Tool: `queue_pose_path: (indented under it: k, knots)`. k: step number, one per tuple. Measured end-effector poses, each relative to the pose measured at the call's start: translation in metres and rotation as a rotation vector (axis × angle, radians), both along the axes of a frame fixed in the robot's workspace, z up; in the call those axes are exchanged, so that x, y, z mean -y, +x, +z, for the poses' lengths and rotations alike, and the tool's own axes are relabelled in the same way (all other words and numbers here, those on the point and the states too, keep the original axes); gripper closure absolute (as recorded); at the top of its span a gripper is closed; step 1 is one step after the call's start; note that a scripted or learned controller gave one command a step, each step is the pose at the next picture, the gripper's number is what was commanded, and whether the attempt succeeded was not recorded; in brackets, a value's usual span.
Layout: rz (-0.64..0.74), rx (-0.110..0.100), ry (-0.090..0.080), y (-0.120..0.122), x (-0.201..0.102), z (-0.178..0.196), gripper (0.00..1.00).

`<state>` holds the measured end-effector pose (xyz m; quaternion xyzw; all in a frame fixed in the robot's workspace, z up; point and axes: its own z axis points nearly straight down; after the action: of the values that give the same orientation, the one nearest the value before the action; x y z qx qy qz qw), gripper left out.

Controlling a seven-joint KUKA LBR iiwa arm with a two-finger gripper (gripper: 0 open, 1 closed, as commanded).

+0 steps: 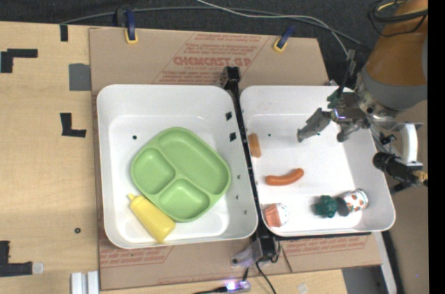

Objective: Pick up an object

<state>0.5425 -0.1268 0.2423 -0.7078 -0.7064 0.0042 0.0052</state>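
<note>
- The gripper [330,126] is seen above the upper right part of the right bin [292,99]; the jaws are spread wide, with nothing between them.
- A hot dog sausage [284,178] is noted on the bin floor below the gripper, apart from it.
- A dark green toy [325,206] is recorded near the bin's front edge.
- A green divided plate [181,174] and a yellow bottle [150,217] are logged in the left bin [167,94].

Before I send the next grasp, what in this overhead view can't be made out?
- End effector: dark and small in the camera view; its finger state is unreadable.
- Arm above the orange band: cut off by the view's right edge.
- Green toy and spotted object in the right bin: too small to identify.
- Yellow bottle: one end is partly covered by the green divided plate.
</note>
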Motion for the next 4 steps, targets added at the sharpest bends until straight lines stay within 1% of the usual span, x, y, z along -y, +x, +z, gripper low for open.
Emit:
queue_pose_path:
  k: [1,2,3,4]
  knots:
    - [0.003,0.011,-0.002,0.002,0.0,0.006,0.0]
    - [0.002,0.006,-0.001,0.004,0.001,-0.058,0.0]
    - [0.003,0.007,-0.001,0.001,-0.004,-0.103,0.0]
    - [0.003,0.011,-0.002,0.0,-0.005,-0.156,0.0]
